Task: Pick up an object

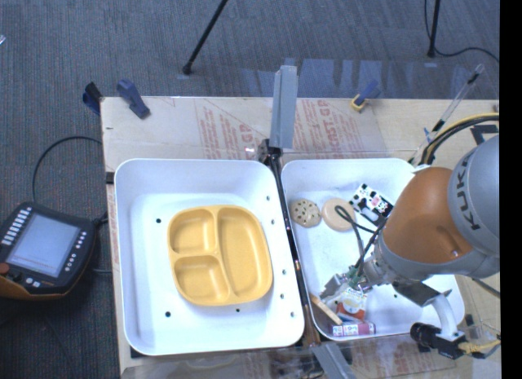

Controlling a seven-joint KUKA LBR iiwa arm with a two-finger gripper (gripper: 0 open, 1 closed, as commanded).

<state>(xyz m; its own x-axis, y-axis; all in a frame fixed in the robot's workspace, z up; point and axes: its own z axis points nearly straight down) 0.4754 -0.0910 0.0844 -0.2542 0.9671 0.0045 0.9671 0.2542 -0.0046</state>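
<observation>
I reach in from the right over the desk (204,129), and my orange-banded wrist covers much of the right bin (310,175). The left bin (134,182) has the most open room: its white floor runs bare all round a yellow divided plate (220,253) that lies flat near the middle, clear of every wall. The two bins sit side by side, their inner rims almost touching along the centre seam, where a grey upright post (284,107) stands at the far end.

In the right bin the far left corner is free. A round speckled cookie (306,212) and a tan disc (336,214) lie just beside each other toward the far side, and a small black-and-white box (372,200) sits near them, next to my wrist. At the near wall a flat pink-and-white packet (353,330) lies along the rim, with a thin wooden stick (326,310) slanting just left of it.

My jaws (349,294) hang low over this crowded near-left part, right above the packet and close to the stick. I cannot tell how far apart they stand, nor whether anything sits between them.
</observation>
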